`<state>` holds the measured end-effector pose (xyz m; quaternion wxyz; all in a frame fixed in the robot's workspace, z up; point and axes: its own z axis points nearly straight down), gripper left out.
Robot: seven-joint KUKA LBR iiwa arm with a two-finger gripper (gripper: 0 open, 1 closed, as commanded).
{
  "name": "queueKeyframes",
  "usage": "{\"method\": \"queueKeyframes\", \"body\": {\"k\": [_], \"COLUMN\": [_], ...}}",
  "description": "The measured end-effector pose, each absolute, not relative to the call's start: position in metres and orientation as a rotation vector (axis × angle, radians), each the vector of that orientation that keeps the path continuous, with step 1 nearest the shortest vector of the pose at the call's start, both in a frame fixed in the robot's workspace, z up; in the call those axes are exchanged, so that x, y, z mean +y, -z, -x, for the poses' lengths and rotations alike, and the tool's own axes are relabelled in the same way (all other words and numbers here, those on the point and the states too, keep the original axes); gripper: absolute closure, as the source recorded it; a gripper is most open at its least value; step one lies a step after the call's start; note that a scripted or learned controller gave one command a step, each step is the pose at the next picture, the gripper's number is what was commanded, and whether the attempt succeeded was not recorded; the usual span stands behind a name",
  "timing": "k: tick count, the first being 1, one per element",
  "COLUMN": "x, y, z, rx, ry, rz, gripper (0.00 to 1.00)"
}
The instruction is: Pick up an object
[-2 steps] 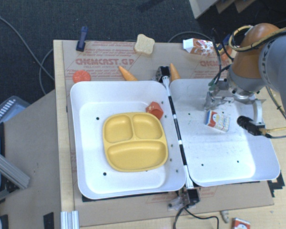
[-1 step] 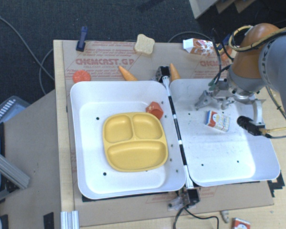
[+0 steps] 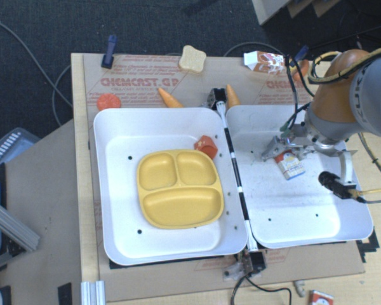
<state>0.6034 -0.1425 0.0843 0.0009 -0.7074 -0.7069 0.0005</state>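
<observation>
Camera view: small white carton with a red top (image 3: 292,168) is lying in the right white bin (image 3: 305,224), in its upper half and left of centre, tilted on the bin floor. It is the one loose thing lying in this bin. The gripper (image 3: 284,151) is hovering directly over the carton's upper end, just touching or just above it; cannot tell which. Cannot tell either whether the gripper is open or closed, since the grey arm (image 3: 343,103) is reaching in from the right and covering it from above.

The left white bin (image 3: 114,170) is sitting edge to edge with the right one. It is holding two things: one yellow three-compartment plate (image 3: 178,188) at centre, and one small red piece (image 3: 207,146) just beside the plate's upper right corner, near the shared wall.

Beyond the bins, six loose things are lying on the cardboard sheet (image 3: 140,75):
- one blue clip (image 3: 108,51)
- one toy bread slice (image 3: 192,58)
- one orange carrot (image 3: 169,98)
- one red-orange disc (image 3: 108,101)
- one orange piece (image 3: 232,96) at the top of the gap between the bins
- one white-and-orange carton (image 3: 264,61)

All six are lying well apart from the task carton, and none is blocking it.
</observation>
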Motion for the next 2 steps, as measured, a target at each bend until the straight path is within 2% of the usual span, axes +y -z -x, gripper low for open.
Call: {"method": "queueKeyframes", "body": {"k": [1,2], "x": [-0.142,-0.078], "y": [-0.095,-0.185], "z": [-0.604,-0.602], "rx": [-2.22,-2.224], "ry": [0.001,0.003], "rz": [2.223,2.22], "gripper": [1.0,1.0]}}
